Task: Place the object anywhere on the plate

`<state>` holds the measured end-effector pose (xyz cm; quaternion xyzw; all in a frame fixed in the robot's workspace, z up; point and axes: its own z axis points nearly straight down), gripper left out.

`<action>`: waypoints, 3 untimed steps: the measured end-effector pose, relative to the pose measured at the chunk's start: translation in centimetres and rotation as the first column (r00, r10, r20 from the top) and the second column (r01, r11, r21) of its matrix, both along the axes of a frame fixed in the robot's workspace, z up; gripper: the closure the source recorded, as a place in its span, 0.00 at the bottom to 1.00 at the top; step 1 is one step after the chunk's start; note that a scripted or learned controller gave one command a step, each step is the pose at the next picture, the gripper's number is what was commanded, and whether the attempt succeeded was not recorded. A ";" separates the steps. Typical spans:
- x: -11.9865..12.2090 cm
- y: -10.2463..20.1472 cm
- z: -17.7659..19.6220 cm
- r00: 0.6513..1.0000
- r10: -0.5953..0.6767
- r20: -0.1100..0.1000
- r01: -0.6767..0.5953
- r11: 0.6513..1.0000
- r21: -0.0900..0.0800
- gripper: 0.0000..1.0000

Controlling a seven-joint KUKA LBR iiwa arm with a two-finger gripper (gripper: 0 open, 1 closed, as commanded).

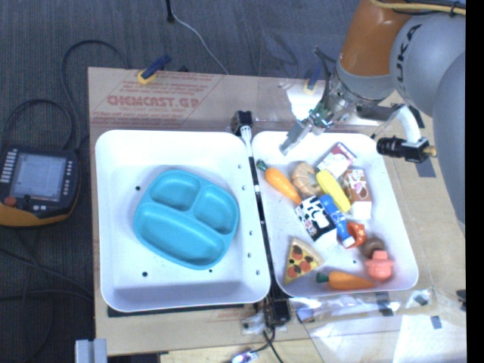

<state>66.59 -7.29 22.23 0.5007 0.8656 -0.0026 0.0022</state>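
One blue plate [187, 217] (left bin [121, 278]), toys right

A blue plastic three-compartment plate [187, 217] lies flat and tilted in the left white bin; small toy foods [333, 218] are heaped in the right bin.

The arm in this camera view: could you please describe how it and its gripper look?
The arm is bulky, rounded and light grey, with a broad orange band above the wrist and dark lettering on the grey shell. A dark cable runs across its top. The gripper is slim and metallic grey, with small green parts near its base.
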 end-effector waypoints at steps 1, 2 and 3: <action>0.0 0.0 0.0 1.000 0.000 0.000 0.000 1.000 0.000 0.00; 0.0 0.0 0.0 1.000 0.000 0.000 0.000 1.000 0.000 0.00; 0.0 0.0 0.0 1.000 0.000 0.000 0.000 1.000 0.000 0.00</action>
